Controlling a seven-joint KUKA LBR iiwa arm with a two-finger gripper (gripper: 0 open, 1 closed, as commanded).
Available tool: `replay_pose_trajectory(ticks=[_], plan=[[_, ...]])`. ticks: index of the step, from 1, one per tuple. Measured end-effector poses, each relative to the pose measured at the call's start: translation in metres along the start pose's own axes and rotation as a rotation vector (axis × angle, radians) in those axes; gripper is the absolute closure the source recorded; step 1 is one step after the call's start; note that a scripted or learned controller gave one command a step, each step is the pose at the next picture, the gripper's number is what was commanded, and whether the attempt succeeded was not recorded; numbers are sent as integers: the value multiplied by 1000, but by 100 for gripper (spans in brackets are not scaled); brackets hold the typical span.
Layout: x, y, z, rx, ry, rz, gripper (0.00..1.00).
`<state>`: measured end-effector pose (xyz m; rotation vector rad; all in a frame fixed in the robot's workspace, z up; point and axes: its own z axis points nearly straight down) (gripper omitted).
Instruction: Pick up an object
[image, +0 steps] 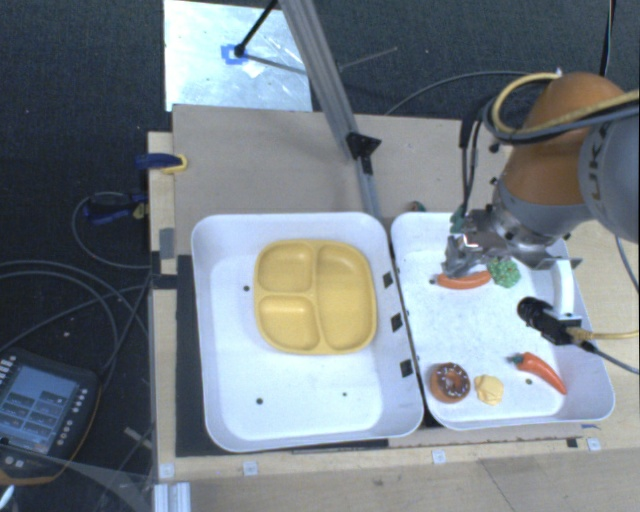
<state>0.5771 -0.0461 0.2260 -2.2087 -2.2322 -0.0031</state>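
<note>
Your two-finger gripper (463, 256) sits low in the right white bin (600, 400), right over the orange-red sausage-shaped toy (464, 282) — nothing looks lifted, and its grip cannot be told, so the pick remains.

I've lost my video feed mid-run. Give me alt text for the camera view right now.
The gripper is low in the right bin, right at an orange sausage-like toy beside a green broccoli toy. Nearer the front of that bin lie a donut, a pale yellow piece and a carrot. The left bin holds a yellow divided plate.
</note>
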Motion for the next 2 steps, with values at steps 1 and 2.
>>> replay_pose_trajectory(ticks=[1,2], plan=[[58,-16,-10,0,1,-2,100],[119,-26,-4,1,1,-2,100]])
